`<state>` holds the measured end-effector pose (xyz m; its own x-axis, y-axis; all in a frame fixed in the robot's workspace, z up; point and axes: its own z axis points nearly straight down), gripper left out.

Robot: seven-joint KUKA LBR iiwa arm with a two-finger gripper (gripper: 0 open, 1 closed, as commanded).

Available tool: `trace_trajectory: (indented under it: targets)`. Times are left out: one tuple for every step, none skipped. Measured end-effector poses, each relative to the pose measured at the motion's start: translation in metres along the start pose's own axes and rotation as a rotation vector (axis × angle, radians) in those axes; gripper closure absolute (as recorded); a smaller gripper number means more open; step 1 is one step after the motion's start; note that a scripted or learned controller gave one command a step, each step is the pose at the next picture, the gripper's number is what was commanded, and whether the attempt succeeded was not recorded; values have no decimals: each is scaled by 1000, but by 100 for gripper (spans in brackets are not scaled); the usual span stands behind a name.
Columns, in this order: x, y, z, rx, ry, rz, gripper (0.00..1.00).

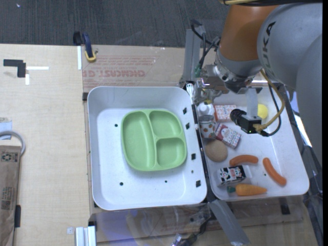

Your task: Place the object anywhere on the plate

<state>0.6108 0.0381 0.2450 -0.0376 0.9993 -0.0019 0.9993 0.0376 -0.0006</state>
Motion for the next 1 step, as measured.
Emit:
trace_trajectory:
  targets:
    - [47, -39, -5, 3, 1, -194, 100]
